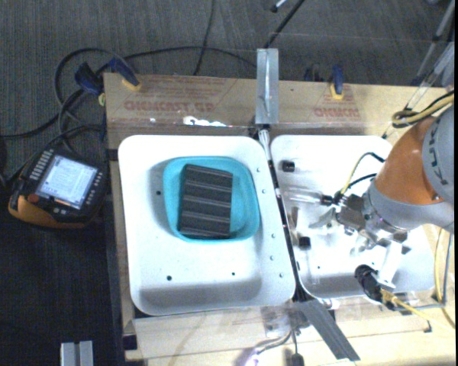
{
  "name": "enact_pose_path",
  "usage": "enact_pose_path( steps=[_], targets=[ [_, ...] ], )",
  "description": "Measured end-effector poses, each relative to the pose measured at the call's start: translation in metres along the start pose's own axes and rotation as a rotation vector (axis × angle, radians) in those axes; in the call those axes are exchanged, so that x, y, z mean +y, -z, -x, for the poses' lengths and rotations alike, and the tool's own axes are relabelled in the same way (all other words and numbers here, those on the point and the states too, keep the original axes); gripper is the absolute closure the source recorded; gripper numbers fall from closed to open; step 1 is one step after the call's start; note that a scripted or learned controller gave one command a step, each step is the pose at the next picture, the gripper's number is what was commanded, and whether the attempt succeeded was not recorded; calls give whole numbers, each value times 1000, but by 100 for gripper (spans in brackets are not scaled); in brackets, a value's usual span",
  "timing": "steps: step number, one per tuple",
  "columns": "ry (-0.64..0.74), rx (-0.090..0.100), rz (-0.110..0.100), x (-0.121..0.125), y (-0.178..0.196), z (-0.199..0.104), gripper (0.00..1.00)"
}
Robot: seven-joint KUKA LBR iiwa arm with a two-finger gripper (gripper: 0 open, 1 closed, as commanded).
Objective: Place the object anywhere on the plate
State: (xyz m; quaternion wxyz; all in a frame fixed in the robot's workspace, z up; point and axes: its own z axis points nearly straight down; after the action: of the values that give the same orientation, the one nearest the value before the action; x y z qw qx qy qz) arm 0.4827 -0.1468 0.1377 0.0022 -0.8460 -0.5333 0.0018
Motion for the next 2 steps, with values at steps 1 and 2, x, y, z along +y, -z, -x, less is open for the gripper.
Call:
enact_pose_path(
  steps=[1, 2],
  targets=[
    [445, -2, 3, 21, 34, 43, 0],
    [428, 0, 2, 2, -1, 4, 0]
  ],
)
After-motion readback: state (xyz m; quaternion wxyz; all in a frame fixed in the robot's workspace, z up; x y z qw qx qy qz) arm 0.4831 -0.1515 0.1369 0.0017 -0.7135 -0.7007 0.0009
